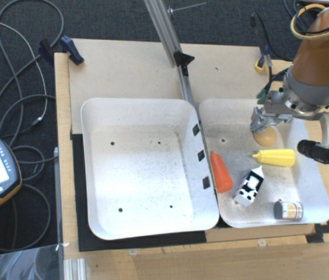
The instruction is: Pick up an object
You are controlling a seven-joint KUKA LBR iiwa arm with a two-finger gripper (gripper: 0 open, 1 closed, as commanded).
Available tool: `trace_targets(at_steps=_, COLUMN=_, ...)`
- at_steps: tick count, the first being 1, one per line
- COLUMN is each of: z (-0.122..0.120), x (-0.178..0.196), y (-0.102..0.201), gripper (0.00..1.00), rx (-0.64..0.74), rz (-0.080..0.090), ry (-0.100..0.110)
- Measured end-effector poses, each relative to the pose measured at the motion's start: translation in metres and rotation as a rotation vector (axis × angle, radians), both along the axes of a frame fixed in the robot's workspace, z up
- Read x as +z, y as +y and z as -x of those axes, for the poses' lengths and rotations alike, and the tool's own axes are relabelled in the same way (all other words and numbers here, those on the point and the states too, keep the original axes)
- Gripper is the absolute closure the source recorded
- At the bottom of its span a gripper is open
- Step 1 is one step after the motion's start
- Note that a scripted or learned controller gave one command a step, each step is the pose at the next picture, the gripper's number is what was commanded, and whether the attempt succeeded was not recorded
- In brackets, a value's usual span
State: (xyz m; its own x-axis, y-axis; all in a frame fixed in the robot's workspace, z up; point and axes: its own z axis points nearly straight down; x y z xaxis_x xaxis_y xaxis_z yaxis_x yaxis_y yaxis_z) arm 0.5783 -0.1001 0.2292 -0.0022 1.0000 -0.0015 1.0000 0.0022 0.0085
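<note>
From my station I saw five objects in the right bin (311, 182). A tan round piece (265, 136) sat toward the bin's far side. Just nearer, a yellow bottle (275, 157) lay on its side, nozzle pointing toward the bin's left wall. An orange carrot-like piece (220, 171) lay along that left wall. A black-and-white carton (249, 187) rested tilted at the bin's middle. A small can (288, 210) lay on its side by the bin's near-right corner.

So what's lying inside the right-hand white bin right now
In the right white bin lie an orange carrot-shaped toy, a yellow mustard-style bottle, a black-and-white carton, a small can, and a tan round thing partly covered by the gripper.
</note>
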Motion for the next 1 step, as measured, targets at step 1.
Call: trace_targets(at_steps=1, z=-0.0015, x=0.0546, y=-0.0001, gripper=1.0, rx=0.0, rz=0.0, ry=0.0)
